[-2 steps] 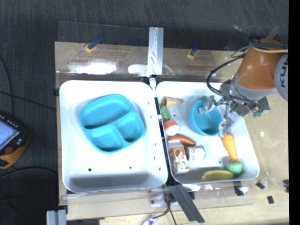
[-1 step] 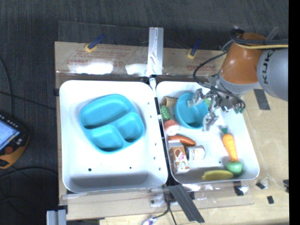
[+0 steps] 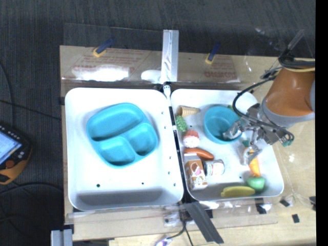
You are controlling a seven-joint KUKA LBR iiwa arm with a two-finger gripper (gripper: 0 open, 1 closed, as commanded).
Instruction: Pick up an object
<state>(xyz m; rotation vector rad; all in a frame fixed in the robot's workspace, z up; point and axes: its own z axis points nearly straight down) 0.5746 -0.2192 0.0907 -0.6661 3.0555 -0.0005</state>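
Dark grey carpet floor (image 3: 154,9) across top and left. Light wooden bench (image 3: 302,188) set on it, clear plastic sheet (image 3: 128,65) along far edge, held by two blue-and-yellow clips (image 3: 104,47) (second clip near centre right). Upright metal strip (image 3: 170,55) at far edge, between bins. Black cable (image 3: 10,94) trailing over carpet at left, handheld screen device (image 3: 10,152) beside it. Light even, bright glare on plastic.

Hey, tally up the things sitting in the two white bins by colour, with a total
Blue: 2, divided tray, bowl
Green: 2, leafy piece, round fruit
Yellow: 1, banana
Orange: 2, sausage, carrot
Total: 7
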